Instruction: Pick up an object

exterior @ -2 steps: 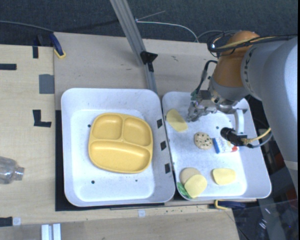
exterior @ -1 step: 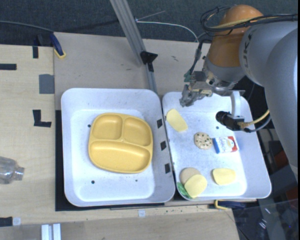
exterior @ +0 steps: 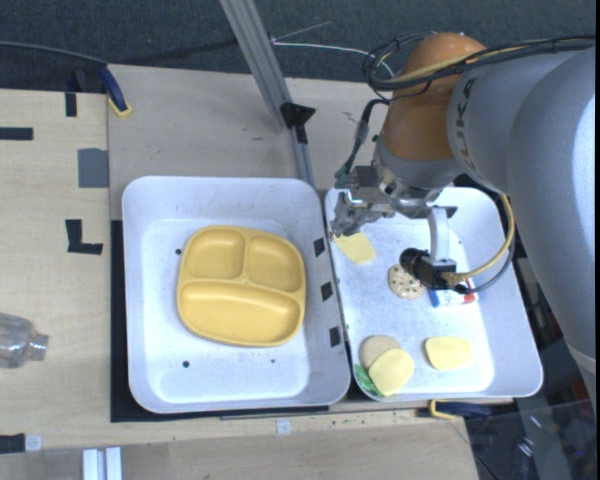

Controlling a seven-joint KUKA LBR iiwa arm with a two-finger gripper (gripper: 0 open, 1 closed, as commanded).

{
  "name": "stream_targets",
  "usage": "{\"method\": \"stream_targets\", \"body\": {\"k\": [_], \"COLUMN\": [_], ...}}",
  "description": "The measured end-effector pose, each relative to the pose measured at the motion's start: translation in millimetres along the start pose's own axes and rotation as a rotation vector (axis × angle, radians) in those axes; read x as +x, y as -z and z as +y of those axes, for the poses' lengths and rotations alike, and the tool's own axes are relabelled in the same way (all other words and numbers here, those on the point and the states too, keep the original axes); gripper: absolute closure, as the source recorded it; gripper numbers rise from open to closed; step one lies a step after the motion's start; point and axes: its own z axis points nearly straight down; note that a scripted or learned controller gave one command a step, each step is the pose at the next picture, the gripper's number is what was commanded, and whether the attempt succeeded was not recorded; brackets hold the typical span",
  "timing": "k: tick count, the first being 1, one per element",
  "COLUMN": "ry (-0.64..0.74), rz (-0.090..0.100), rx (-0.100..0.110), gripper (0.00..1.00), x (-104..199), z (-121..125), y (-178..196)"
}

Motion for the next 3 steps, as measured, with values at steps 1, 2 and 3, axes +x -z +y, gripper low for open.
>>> {"method": "stream_targets", "body": {"k": [1, 2, 3], "ry": [0.000, -0.002, -0.007], "rz": [0.000, -0.002, -0.003], "rx": [-0.002, -0.002, -0.003], "gripper": [1.00, 1.00, 1.00], "x": [34, 40, -6], "z": [-25, 9, 24], "y": [24, -2, 0]}}
